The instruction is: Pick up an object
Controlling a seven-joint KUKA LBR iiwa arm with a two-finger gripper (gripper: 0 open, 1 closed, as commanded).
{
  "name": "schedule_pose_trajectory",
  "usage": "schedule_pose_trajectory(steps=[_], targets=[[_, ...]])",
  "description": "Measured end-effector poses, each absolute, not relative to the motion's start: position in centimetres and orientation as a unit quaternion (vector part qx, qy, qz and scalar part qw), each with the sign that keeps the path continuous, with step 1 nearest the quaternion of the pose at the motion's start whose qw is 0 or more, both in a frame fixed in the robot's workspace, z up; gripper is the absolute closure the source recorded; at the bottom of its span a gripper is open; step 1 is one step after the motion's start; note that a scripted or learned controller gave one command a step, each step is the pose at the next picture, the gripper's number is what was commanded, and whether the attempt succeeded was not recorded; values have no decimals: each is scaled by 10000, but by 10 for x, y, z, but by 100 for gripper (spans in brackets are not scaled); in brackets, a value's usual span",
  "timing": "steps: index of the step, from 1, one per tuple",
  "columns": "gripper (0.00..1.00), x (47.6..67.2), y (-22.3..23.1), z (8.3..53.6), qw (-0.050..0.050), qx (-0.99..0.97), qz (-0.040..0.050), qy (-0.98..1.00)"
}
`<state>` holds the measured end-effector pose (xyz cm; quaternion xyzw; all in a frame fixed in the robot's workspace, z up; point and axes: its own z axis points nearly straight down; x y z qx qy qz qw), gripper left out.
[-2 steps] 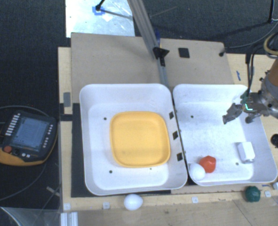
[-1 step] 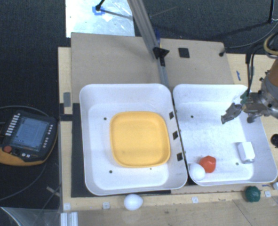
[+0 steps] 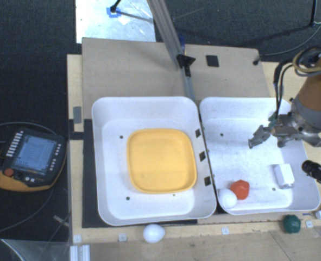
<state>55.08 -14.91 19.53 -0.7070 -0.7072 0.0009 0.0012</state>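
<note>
The gripper point(image 3: 259, 137) is being held over the upper middle of the right bin point(image 3: 225, 113), reaching in from the right, and nothing is being carried between its fingers; whether they are spread or pressed together cannot be told. By the look of it, the approach step is being carried out, with no object yet chosen or touched. Three candidates are lying near the bin's front edge: a red object point(image 3: 240, 188), a white ball point(image 3: 227, 198) touching or just beside it in the front left corner, and a white block point(image 3: 284, 175) well apart to the right. A move toward the front and a descent over one piece are being called for next. The red object and ball are crowding each other and the bin wall, which could hinder a clean pinch. A yellow plate point(image 3: 162, 160) is lying in the left bin point(image 3: 108, 118), a white egg point(image 3: 153, 233) and a green ball point(image 3: 291, 223) are sitting on the table point(image 3: 127, 69) outside the bins.
</note>
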Motion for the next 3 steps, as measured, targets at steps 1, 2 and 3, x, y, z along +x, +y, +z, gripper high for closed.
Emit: schedule_pose_trajectory(steps=[1,2,3], targets=[[0,547,-152,153,10,-7072,8,-7071],[0,555,-149,97,16,-7070,10,-7072],[100,557,-150,110,-7,-7072,-5,-7071]])
